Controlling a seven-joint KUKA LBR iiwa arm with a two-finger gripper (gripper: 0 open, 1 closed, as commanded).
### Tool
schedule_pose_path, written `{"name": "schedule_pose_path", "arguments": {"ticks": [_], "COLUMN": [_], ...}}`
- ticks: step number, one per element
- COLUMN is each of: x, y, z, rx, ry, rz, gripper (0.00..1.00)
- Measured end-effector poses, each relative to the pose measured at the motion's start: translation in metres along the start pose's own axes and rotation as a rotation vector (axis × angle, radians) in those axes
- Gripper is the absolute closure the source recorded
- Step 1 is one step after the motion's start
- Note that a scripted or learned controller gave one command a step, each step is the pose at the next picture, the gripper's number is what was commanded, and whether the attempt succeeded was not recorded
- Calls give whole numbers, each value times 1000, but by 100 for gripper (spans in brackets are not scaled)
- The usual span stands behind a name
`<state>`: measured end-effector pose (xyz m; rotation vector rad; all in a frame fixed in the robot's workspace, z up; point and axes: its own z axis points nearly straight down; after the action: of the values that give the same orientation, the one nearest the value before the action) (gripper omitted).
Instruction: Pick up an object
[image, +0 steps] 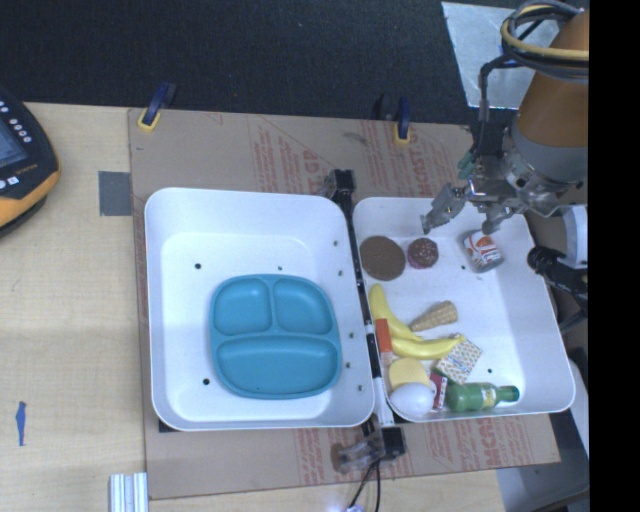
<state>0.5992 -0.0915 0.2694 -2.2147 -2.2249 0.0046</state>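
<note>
Camera view: arm (552, 110) is angled in from the right; end effector (468, 212) is spread open, nothing held, above the right bin (545, 330).

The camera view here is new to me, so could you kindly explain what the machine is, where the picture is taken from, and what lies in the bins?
One fixed camera looks down at a slant on a bench with two shallow white bins. The grey and orange machine at the right is a robot arm; its two-finger gripper hangs open over the far end of the right bin, holding nothing. Its job is to pick up an object. That bin holds a small can, a brown disc, a dark round cookie, a cone, a banana, a green bottle and a white egg. The left bin holds a blue divided plate.
</note>
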Motion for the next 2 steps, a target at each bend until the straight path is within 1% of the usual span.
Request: {"name": "schedule_pose_path", "arguments": {"ticks": [1, 2], "x": [-2, -22], "y": [19, -52], "z": [177, 179], "rx": [11, 8], "ry": [1, 1], "rz": [1, 3], "gripper": [0, 0]}}
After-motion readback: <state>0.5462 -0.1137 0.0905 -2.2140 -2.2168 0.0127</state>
